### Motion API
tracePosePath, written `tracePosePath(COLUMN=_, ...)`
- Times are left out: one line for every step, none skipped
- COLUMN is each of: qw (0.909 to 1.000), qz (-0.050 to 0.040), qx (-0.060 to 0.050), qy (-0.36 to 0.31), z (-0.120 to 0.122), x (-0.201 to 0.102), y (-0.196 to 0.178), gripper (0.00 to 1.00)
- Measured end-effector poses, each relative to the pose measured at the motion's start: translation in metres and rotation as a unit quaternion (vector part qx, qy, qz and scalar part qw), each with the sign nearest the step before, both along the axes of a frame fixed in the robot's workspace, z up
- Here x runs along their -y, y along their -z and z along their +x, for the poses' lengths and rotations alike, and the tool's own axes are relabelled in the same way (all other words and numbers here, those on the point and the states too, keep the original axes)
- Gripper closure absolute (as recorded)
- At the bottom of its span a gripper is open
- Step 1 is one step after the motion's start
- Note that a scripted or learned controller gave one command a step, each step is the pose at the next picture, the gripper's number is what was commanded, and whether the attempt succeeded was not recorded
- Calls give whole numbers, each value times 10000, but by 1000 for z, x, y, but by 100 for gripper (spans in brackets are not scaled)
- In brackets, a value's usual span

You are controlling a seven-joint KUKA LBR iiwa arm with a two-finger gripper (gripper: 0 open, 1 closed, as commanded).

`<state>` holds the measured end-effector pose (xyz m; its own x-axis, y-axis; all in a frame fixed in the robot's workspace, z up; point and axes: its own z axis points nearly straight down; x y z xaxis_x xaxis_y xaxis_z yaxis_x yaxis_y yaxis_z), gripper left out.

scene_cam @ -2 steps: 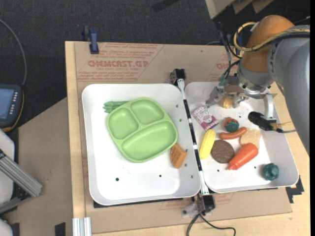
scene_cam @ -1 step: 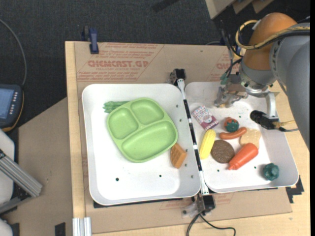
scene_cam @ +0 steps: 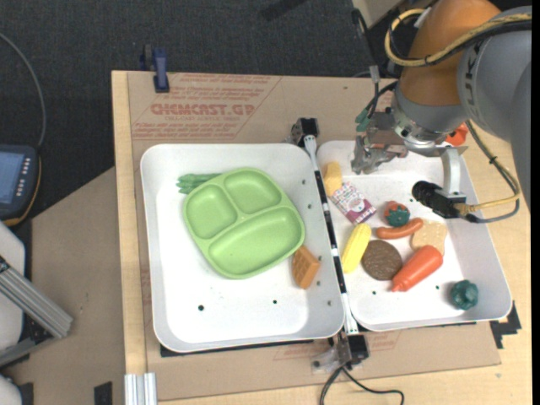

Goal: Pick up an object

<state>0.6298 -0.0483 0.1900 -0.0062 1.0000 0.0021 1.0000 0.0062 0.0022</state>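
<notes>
Hovering over the far end of the right shallow white bin, the two-finger gripper holds nothing; whether it is apart or together, I cannot tell. Just below-left of it lies a small pink-and-white packet, probably light, thin and crinkly, best pinched across its short edges.

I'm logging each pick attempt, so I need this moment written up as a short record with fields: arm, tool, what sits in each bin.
arm: reaches in from the right, over the right bin
tool: above the right bin's far corner, holding nothing visible
left bin: green divided plate, orange waffle piece
right bin: corn cob, carrot, brown patty, sausage, pink packet, teal item
</notes>
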Motion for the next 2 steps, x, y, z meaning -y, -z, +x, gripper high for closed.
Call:
tracePosePath(qw=10000, qz=-11, qx=-23, qy=55, z=11, x=77, y=58, gripper=100)
tracePosePath(qw=10000, qz=-10, qx=-16, qy=31, z=12, x=73, y=55, gripper=0)
